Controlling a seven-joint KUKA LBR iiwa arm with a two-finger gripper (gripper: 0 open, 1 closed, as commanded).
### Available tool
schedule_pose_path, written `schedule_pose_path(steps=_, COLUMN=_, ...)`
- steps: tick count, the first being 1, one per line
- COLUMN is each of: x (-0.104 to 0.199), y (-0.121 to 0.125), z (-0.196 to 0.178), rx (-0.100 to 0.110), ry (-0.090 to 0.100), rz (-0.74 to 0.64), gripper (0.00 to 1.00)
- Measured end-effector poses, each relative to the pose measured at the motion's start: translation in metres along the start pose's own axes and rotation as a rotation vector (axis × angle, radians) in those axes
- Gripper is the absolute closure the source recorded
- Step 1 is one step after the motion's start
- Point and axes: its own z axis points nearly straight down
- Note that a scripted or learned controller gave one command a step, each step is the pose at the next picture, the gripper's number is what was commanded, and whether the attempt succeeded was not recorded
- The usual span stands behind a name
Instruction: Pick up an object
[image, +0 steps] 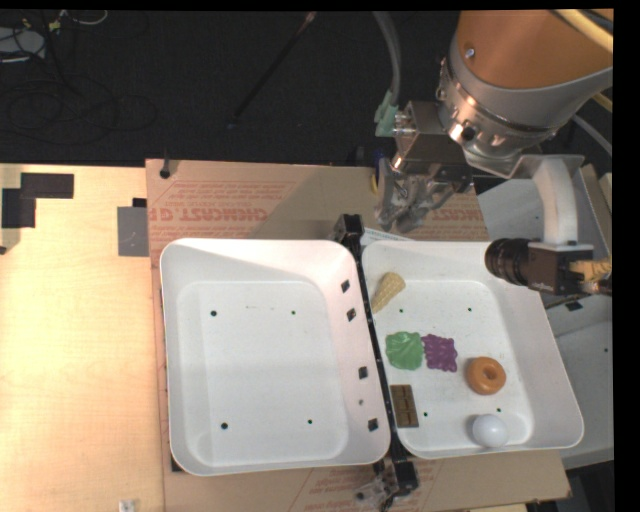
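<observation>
Overhead slanted view of the bench (70, 330) carrying two shallow white bins side by side. The landmark is the black hinge strip (362, 330) running between the left bin (185, 440) and the right bin (545, 345).

All loose objects are lying in the right bin. A pale yellow cone-shaped piece (388, 290) is resting just right of the strip, near its upper part. A green leafy toy (404, 350) is sitting right of the strip at mid-height, with a purple grape cluster (439, 352) touching its far side. An orange doughnut-shaped ring (486, 375) is lying farther right, apart from the grapes. A brown rectangular block (403, 405) is resting just beside the strip's lower part, and a white ball (489, 429) is sitting well right of that block, below the ring.

The end effector (405, 215) is hanging beyond the strip's upper end, over the cardboard sheet (250, 205) past the bins' far rims; whether it is open or closed cannot be told, and nothing is showing in its grasp. The orange-banded arm (525, 60) is reaching in above it.
</observation>
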Motion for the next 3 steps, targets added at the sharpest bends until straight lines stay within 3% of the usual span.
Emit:
schedule_pose_path(steps=1, x=-0.069, y=-0.027, z=-0.001, rx=0.002, ry=-0.001, rz=0.010, gripper=1.00)
schedule_pose_path(steps=2, x=-0.011, y=0.009, z=0.000, rx=0.000, ry=0.000, rz=-0.001, gripper=1.00)
schedule_pose_path(steps=3, x=0.053, y=-0.028, z=0.000, rx=0.003, ry=0.000, rz=-0.002, gripper=1.00)
